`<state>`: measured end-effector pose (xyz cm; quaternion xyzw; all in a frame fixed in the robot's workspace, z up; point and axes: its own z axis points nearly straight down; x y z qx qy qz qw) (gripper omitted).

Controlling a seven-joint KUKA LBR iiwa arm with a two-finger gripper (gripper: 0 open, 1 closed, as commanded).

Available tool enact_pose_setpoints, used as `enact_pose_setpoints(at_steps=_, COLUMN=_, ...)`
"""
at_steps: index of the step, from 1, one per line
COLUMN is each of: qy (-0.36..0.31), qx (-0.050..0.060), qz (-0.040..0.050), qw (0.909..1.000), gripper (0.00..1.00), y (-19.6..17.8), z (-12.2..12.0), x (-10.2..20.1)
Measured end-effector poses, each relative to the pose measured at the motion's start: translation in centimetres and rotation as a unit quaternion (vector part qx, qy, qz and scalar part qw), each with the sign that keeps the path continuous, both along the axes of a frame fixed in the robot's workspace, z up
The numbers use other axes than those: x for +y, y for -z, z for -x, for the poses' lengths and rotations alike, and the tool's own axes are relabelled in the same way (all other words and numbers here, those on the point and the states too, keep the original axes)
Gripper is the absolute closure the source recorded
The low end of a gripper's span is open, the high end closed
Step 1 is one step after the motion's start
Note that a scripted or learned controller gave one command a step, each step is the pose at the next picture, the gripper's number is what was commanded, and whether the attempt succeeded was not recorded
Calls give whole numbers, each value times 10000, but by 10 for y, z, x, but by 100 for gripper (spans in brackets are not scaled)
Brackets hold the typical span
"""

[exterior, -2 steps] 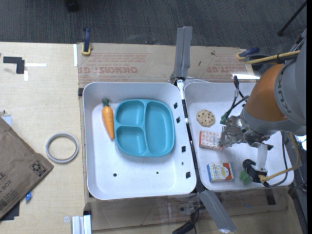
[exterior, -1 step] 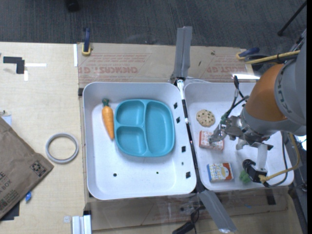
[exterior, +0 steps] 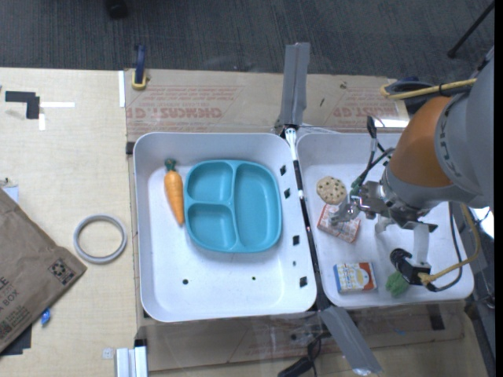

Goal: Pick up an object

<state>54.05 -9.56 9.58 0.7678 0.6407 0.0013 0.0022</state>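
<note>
In the right bin (exterior: 440, 289) my gripper (exterior: 346, 212) hangs low over a red and white packet (exterior: 330, 225), at the packet's upper right part. Whether it touches the packet is unclear from this angle. A round chocolate-chip cookie (exterior: 331, 188) lies just behind the packet. A small blue and orange box (exterior: 354, 277) lies nearer the front of the bin. A green object (exterior: 397, 284) sits to the right of that box, below the arm's wrist. The grey arm with its orange band (exterior: 420, 148) comes in from the right.
The left bin (exterior: 157, 281) holds an orange carrot (exterior: 174, 195) and a blue divided plate (exterior: 235, 206). A grey tape ring (exterior: 100, 237) and a brown paper bag (exterior: 27, 277) lie on the bench to the left. A yellow cable (exterior: 452, 269) loops beside the arm.
</note>
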Motion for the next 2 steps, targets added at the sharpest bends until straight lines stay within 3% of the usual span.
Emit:
enact_pose_setpoints(at_steps=1, qy=-1412, qx=-12, qz=11, qw=9900, gripper=0, y=0, z=-31, x=-6)
enact_pose_setpoints(at_steps=2, qy=-1110, qx=-14, qz=8, qw=9938, gripper=0, y=-1, z=-60, x=-1)
